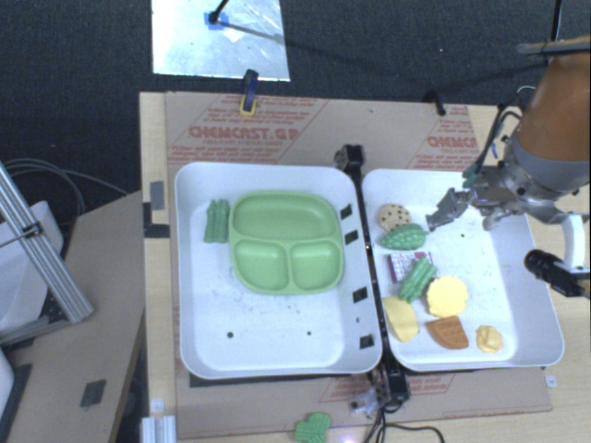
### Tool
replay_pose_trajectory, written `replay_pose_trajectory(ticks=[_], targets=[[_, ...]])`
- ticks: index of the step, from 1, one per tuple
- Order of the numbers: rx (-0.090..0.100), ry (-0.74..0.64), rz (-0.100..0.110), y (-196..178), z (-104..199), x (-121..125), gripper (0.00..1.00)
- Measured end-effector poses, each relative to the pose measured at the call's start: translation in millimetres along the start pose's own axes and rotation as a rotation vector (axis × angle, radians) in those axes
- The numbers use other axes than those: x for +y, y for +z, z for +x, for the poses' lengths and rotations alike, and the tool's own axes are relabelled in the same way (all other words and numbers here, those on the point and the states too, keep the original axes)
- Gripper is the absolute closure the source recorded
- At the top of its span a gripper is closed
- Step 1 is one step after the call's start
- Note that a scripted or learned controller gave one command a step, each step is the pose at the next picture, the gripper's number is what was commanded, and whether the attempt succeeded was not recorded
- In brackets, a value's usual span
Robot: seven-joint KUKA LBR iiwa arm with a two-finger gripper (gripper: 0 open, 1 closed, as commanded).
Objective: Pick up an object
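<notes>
Hovering open and empty, the fingers (450, 208) sit just right of the green leafy toy (404, 238).

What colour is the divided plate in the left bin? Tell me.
Light green, plain; the divided plate shows clearly in the camera view.

Grey arm with orange band (560, 100) entering from the right edge of the camera view, its wrist angled down and to the left. Two-finger gripper (447, 212) at the arm's lower left end, its dark fingers pointing leftward with nothing visible between them.
</notes>
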State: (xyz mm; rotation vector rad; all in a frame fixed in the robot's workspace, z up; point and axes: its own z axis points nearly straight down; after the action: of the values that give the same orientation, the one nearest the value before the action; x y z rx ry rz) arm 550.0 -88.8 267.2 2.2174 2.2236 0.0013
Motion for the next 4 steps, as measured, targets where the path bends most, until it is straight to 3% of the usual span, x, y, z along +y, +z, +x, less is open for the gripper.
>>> replay_pose_trajectory(ticks=[1,2,3,4], targets=[[0.000,-0.002,-0.003,-11,0,1,1.00],[0.003,-0.012,-0.001,-6,127,10,1.00],[0.002,-0.006,0.003,71,180,25,1.00],[0.000,0.006,0.002,83,110,25,1.00]])
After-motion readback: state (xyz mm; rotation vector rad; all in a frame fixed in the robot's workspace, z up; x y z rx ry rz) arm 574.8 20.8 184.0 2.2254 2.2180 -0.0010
